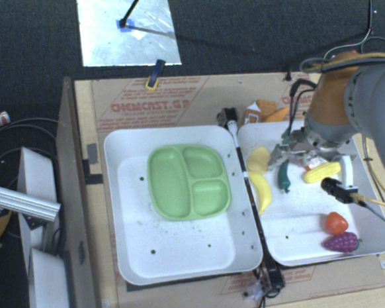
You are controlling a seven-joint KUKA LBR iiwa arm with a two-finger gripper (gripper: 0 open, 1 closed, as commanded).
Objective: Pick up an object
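My arm reaches in from the right, its hand (pixel 286 150) low in the right bin (pixel 378 235) over the dark green toy (pixel 284 175) — I cannot tell its grip. A banana (pixel 262 190) lies just left; the green divided plate (pixel 187 182) sits apart in the left bin (pixel 137 254).

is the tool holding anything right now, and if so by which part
Cannot be told. The tool sits low in the right bin, just above the small dark green object, but no hold on it is visible.
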